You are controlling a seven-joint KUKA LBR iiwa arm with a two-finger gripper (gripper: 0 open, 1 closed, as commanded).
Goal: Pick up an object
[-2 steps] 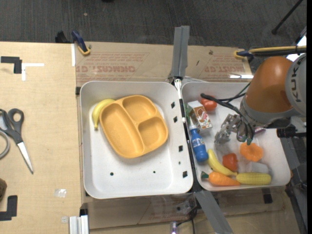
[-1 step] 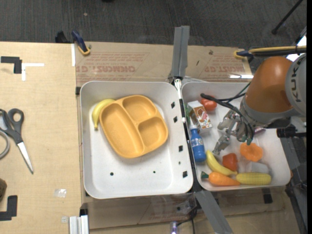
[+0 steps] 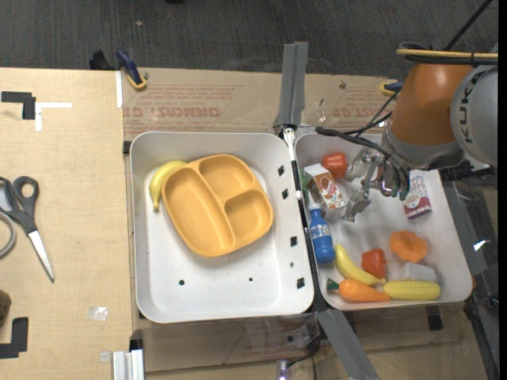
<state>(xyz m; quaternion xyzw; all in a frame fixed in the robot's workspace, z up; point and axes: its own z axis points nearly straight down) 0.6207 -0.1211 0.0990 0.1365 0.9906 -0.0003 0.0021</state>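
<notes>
Jaws (image 3: 366,190) hover in bare right bin (image 3: 455,236) (mid-floor, nothing gripped).

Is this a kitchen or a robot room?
Probably a robot lab, not a kitchen: a robot arm reaches over two white bins, with toy food like a plastic carrot, and scissors lie nearby.

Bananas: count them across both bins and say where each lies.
2. One banana lies in the left bin, tucked against the upper-left edge of the orange divided plate. The other banana lies in the right bin, near its front. More may hide under the arm.
</notes>
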